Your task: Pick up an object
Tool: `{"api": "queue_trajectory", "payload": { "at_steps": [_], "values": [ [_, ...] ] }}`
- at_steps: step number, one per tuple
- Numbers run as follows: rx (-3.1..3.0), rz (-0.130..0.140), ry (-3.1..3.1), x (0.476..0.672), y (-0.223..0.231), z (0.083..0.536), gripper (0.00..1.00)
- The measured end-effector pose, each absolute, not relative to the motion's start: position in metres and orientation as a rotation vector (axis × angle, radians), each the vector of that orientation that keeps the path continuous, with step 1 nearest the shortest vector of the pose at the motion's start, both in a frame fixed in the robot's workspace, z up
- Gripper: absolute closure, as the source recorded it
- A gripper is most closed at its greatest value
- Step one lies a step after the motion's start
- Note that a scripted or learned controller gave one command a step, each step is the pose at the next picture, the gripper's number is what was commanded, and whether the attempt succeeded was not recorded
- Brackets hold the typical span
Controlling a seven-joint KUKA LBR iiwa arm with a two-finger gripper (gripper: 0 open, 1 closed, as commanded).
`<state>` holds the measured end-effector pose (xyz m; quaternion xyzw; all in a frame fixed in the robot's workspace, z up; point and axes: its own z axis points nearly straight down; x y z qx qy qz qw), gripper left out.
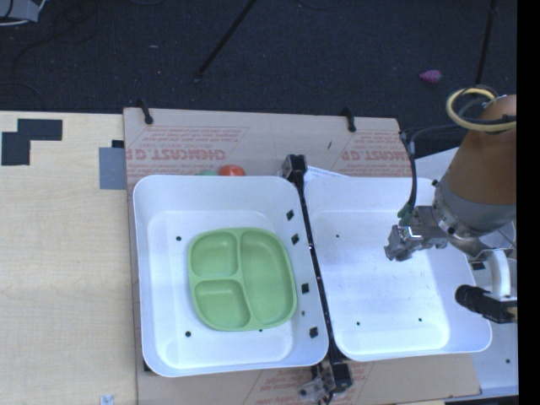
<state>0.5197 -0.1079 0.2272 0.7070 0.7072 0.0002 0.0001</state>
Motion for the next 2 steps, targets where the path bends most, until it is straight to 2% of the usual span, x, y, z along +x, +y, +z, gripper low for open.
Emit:
{"api": "queue_trajectory", "payload": {
  "at_steps": [2],
  "values": [
    [2.220,-0.002,2.227,0.554,-0.014,0.208,1.00]
  ]
}}
